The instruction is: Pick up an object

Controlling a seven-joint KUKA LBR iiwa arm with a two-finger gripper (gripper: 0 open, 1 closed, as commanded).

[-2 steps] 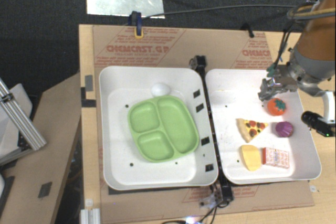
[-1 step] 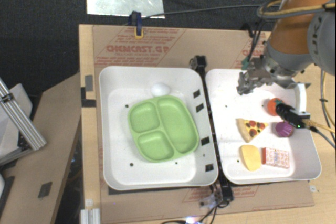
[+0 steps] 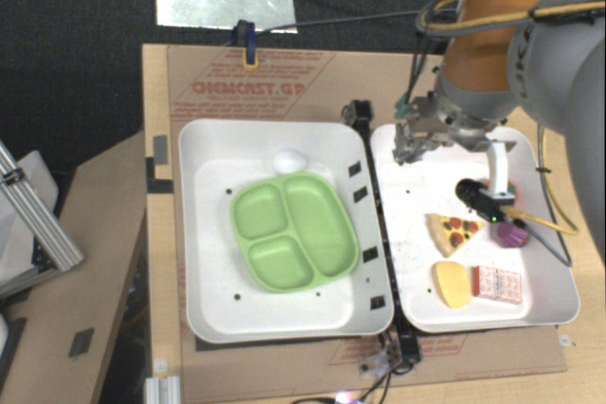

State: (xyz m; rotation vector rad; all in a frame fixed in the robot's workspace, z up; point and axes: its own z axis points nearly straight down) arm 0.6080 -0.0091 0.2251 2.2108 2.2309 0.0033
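On the table [image 3: 189, 80] two shallow white bins stood side by side. The left bin [image 3: 204, 241] carried a green plate [image 3: 294, 232] with three compartments, lying a little turned, and a small white object [image 3: 291, 162] lay just beyond the far edge of the plate, near the far wall of the bin.

The arm [image 3: 559, 52] reached in from the right, and its claw [image 3: 407, 149] hung over the far left corner of the right bin [image 3: 414, 203], close to the wall between the two bins. Nothing could be seen in the claw, and whether it was open or closed I could not tell from this view.

The things to pick lay in the near half of the right bin, well apart from the claw. A toy pizza slice [image 3: 454, 233] lay about in the middle. A small purple object [image 3: 512, 235] lay to the right of it, near the slice but not touching it. Nearer to the front wall lay a yellow piece [image 3: 453, 285], and a red and white patterned packet [image 3: 498, 285] lay just beside it on the right; they seemed to touch.
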